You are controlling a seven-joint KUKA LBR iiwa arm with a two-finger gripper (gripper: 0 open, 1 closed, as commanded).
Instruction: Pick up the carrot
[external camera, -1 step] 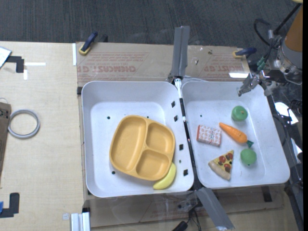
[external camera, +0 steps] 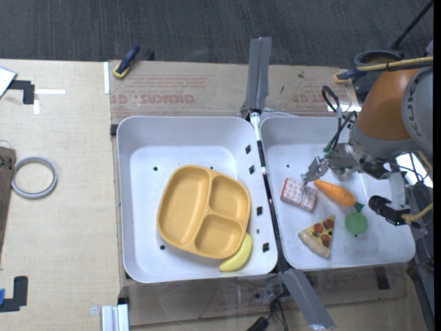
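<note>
The carrot (external camera: 335,192), orange with a green tip, lies on the floor of the right bin (external camera: 289,143), pointing from upper left to lower right. My gripper (external camera: 315,173) hangs just above and to the left of the carrot's blunt end, its fingers slightly apart around nothing. The arm comes in from the right, its orange band above the wrist.
A pink wafer-like block (external camera: 299,194) lies just left of the carrot. A pizza slice (external camera: 318,236) and a green round piece (external camera: 356,223) lie below it. The left bin (external camera: 138,185) holds a yellow divided plate (external camera: 204,212) and a banana (external camera: 238,256).
</note>
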